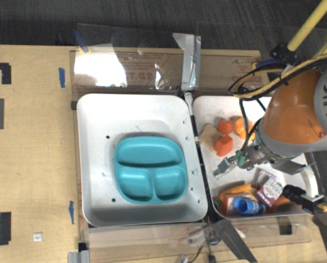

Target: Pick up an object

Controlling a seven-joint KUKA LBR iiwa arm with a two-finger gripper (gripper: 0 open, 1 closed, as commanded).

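- Two shallow white bins side by side on the bench: left bin [92, 147] and right bin [207, 106], sharing a middle divider.
- Grey arm [295, 119] with orange band, reaching in from the right over the right bin, covering much of its far side.
- Teal divided tray [150, 169], three compartments, lying flat in the middle of the left bin, well apart from the arm.
- Gripper [229, 165] low over the middle of the right bin, pointing toward the divider; fingers slightly parted, nothing seen between them.
- Blue bottle [246, 205] lying on its side along the right bin's near wall, below the gripper.
- Tan block [208, 136] near the divider, above and left of the gripper.
- Orange cube [224, 145] just beside the tan block, close to the gripper tip but apart from it.
- Small orange ball [225, 126] just above the cube.
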